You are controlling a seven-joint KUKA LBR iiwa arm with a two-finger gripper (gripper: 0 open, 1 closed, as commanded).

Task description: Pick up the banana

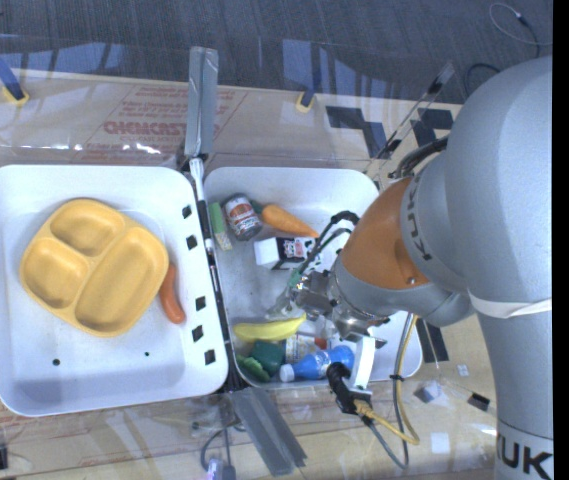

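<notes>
The banana (269, 327) is seen lying in the right-hand bin (264, 180), not yet lifted, as the claw (309, 296) is held low over the clutter just above and beside it. Whether the claw is open or closed cannot be told, since it is masked by the wrist and its cabling; nothing is shown gripped. The pick is therefore judged to be at the approach stage, with the grasp and the lift both left to be done.

Below the claw, the banana is crowded by a green object (257, 359) and a blue-capped bottle (309, 366) pressed against it. Beyond the claw, toward the bin's far wall, a small jar (242, 216) and a carrot (289, 220) are set side by side. Well away from the claw, in the left-hand bin (4, 268), a yellow divided plate (94, 265) is placed with an orange sausage-shaped item (171, 299) at its edge.

Both bins are carried on a worktop (84, 113) covered in clear sheeting over printed cardboard, with dark carpet (264, 8) laid behind it.
</notes>
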